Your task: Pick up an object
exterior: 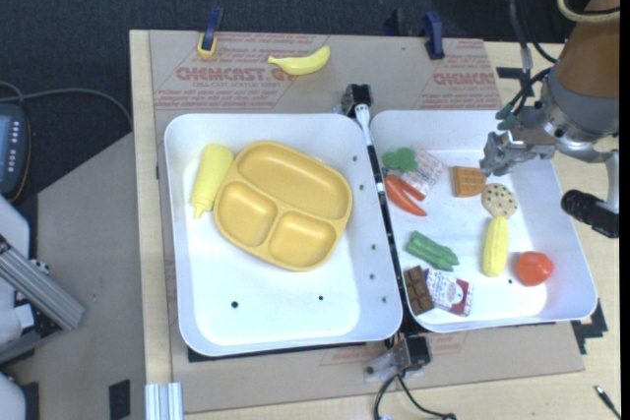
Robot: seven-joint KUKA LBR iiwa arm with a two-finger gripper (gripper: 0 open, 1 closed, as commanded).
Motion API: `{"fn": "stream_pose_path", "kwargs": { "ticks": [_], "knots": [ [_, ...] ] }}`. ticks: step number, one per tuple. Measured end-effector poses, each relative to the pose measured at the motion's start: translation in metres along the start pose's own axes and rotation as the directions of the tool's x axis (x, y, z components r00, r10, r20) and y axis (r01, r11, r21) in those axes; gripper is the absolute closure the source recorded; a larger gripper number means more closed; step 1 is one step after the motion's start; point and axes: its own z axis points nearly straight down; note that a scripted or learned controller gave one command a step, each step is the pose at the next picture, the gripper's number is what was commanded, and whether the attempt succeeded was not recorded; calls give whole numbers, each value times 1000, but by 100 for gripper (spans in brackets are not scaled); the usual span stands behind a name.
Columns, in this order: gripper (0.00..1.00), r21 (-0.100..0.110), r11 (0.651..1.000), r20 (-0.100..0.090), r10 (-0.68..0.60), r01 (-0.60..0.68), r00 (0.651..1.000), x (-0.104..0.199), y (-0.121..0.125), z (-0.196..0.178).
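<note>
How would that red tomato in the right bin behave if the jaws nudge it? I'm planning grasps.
The tomato looks round and glossy, so it may roll toward the bin wall and could slip. It is probably a light toy.

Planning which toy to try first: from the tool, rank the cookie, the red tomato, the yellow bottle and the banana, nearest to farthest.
From the tool:
1. Cookie, right bin, just below it.
2. Red tomato, right bin's near corner.
3. Banana, on the board behind the left bin.
4. Yellow bottle, left bin's far side.

Round speckled cookie (500,201), laid flat in the right bin (581,256), near its far right edge, beside an orange cracker (468,181)
</note>
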Motion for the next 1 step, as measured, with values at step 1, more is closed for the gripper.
{"fn": "stream_pose_path", "kwargs": {
  "ticks": [1],
  "knots": [
    [100,7,1000,-4,-4,4,1000,48,-14,-9]
  ]
}}
